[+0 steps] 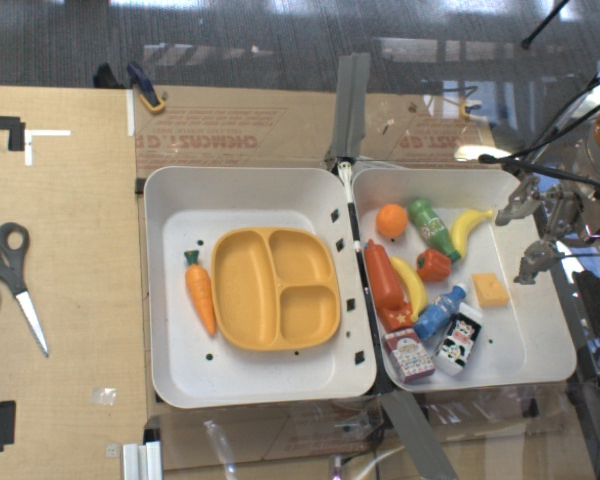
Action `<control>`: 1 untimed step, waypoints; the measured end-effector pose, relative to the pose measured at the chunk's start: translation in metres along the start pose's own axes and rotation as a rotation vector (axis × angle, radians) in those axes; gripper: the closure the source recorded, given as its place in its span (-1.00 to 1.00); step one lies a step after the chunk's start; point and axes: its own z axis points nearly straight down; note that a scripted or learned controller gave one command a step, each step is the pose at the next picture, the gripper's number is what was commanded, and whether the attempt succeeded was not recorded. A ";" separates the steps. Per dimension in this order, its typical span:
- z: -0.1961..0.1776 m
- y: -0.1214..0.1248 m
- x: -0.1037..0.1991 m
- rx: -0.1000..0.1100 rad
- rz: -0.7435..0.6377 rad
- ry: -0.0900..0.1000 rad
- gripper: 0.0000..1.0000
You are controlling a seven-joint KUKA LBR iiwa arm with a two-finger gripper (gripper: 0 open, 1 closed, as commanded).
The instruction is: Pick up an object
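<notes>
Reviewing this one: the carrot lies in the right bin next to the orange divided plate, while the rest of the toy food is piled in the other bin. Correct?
Not quite. The camera view shows the carrot in the left bin, beside the orange divided plate. The rest of the toy food, such as the banana, is piled in the right bin.

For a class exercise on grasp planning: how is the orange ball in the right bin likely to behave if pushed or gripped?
The orange ball looks round and smooth, so it would probably roll when nudged. It might squirt from two fingers unless gripped across its middle. The green bottle beside it may stop it rolling far.
</notes>
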 end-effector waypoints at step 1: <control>0.161 0.001 -0.052 0.000 0.251 -0.002 -1.00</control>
